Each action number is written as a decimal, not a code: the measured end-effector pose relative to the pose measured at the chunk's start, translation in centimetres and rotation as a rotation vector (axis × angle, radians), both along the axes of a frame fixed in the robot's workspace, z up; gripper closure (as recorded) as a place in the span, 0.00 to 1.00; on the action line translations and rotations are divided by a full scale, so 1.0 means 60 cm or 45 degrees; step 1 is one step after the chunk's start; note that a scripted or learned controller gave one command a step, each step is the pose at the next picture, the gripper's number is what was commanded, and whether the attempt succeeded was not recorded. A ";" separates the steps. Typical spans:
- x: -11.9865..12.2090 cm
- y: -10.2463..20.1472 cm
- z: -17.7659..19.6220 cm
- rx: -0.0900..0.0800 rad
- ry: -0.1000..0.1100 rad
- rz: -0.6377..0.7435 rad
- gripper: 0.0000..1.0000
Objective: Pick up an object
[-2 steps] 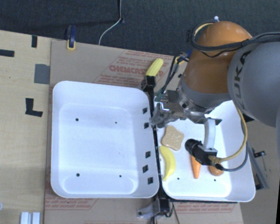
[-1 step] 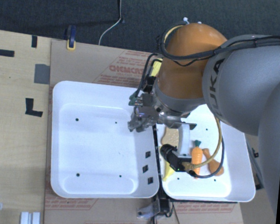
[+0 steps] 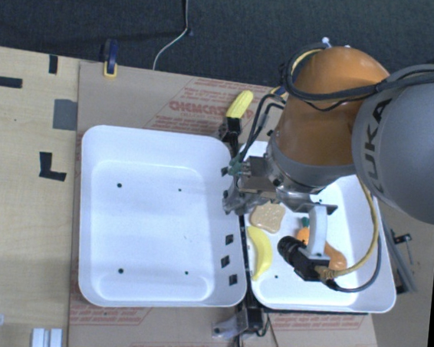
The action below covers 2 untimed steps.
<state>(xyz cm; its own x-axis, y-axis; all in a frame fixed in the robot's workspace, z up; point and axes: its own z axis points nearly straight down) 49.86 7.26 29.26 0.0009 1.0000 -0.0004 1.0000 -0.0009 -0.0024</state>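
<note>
You have the arm (image 3: 409, 143) reaching in from the right of the frame, and its orange band (image 3: 335, 77) covers the upper part of the right bin (image 3: 362, 296). The gripper (image 3: 239, 194) sits at the centre of the frame, low over the seam where the right bin meets the left bin (image 3: 90, 194). From this angle you cannot tell whether the gripper is open or closed, and you can see nothing held in it.

The things you could pick all lie in the right bin. A tan slice of bread (image 3: 268, 217) lies flat just to the lower right of the gripper, close to the bin's left wall. A banana (image 3: 259, 252) lies just below the bread, curved, running top to bottom along that same wall, with its upper end close to or touching the slice. An orange object (image 3: 336, 259) rests further right, near the middle of the bin's visible floor, well apart from the banana and partly hidden by robot hardware. It is too small for you to name it more exactly.

Both bins stand on a cardboard sheet (image 3: 193, 106) with red print, which lies on the pale bench (image 3: 13, 209). A yellow-handled tool (image 3: 240, 103) lies at the upper edge of the cardboard, just above the seam between the bins.
</note>
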 end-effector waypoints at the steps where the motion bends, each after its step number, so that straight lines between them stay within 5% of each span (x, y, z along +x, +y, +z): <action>1: 0.017 0.080 0.102 0.003 -0.008 0.009 1.00; 2: -0.025 -0.034 0.217 -0.001 -0.002 0.002 1.00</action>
<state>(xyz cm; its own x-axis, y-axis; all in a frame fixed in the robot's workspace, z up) 48.38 5.20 42.30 -0.0011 1.0000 -0.0009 1.0000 0.0011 -0.0010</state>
